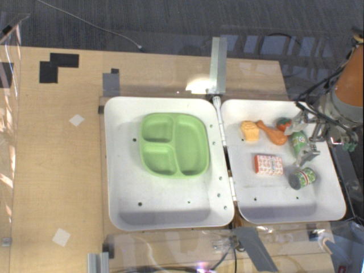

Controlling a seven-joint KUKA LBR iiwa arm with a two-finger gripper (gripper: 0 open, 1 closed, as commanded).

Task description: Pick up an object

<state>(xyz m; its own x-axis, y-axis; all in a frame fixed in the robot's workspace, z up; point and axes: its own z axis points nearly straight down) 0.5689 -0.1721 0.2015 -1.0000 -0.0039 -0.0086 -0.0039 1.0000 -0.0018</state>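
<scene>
- A grey arm with an orange band [348, 87] reaches in from the right edge of the frame, its claw [310, 152] low over the right bin [250, 201].
- The claw's metal fingers [311, 150] hang just above a small green-labelled can [302, 178] lying on its side at the bin's right; whether they are spread or closed cannot be told, and nothing is seen between them.
- A second green can or bottle [298, 141] lies just above the fingers, partly hidden by the claw.
- A red and green item [284, 124] sits at the bin's upper right, beside an orange drumstick-shaped toy [272, 133].
- A yellow block-like toy [249, 131] lies left of the drumstick, touching or nearly touching it.
- A red-and-white patterned box [268, 164] rests flat near the middle of the right bin.
- The left bin [122, 209] carries a green divided tray [174, 145] at its centre.
- Both bins sit side by side on a tan surface [51, 169] marked with black tape [57, 66] at the upper left.
</scene>
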